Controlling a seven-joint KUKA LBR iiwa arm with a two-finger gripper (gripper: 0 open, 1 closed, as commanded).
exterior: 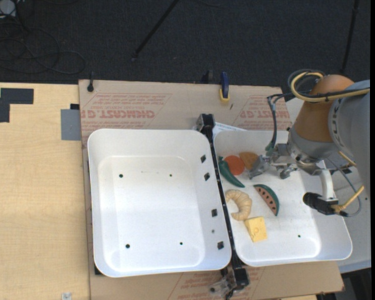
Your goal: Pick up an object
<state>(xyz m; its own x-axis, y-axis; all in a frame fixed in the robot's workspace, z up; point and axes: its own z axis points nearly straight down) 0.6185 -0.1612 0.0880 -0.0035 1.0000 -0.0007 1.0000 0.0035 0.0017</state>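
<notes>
Progress: nothing looks lifted yet; every object lies on a bin floor, so the grasp and the lift are both left to do.

Gripper: the gripper sits low over the upper part of the right bin, just beside the brown piece. Its fingers are a tangle of small metal parts against the white floor, and I cannot tell whether they are spread or pressed together; nothing can be seen between them.

Likely target: the brown piece, a rounded, matte lump touching the red-orange round piece, perhaps a toy tomato. It is the nearest thing to the fingertips, so I judge it the probable pick.

Other objects, right bin: a dark green curved pod shape, slim and smooth; a watermelon slice, a crescent with red flesh, dark seeds and green rind; a pale beige croissant-like curl, ridged; a yellow cheese wedge, blocky with flat faces. All look like moulded plastic play food.

Left bin: the left bin is shallow, glossy white plastic with rounded corners and small dark holes in its floor.

Arm: grey casing with an orange band, cables looping around the wrist.
</notes>
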